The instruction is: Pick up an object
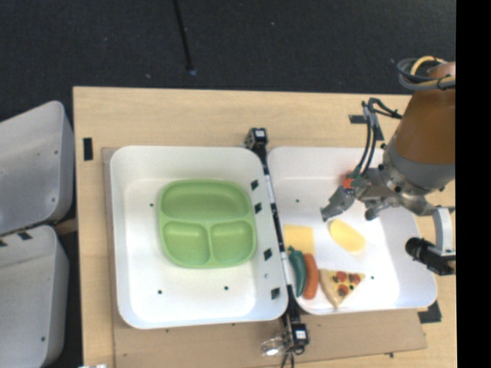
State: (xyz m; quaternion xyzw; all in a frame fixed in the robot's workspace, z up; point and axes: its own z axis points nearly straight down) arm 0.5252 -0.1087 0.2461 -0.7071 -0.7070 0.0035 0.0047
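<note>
Inspection from beside the tabletop: two shallow white bins sit side by side on the light wooden surface, joined along a black-clipped seam.

Left bin: holds one green divided plate, lying flat near the middle, three compartments facing up. Nothing rests on the plate.

Right bin: holds the loose items, all gathered in its near half. A pale yellow square slice lies flat beside the seam. Just below it, against the seam, lie a dark green piece and an orange-red carrot-like piece, side by side and touching or nearly so. A toy pizza slice lies just to the right of these, point toward the bin's near wall. A yellow oval object lies flat between the square slice and the arm, apart from both neighbours.

Arm: the grey arm with its orange band enters from the right and stands over the right bin. The gripper hangs directly above the yellow oval object. Its fingers are spread apart, one to each side, with nothing between them. The yellow oval object lies on the bin floor, not gripped.
</note>
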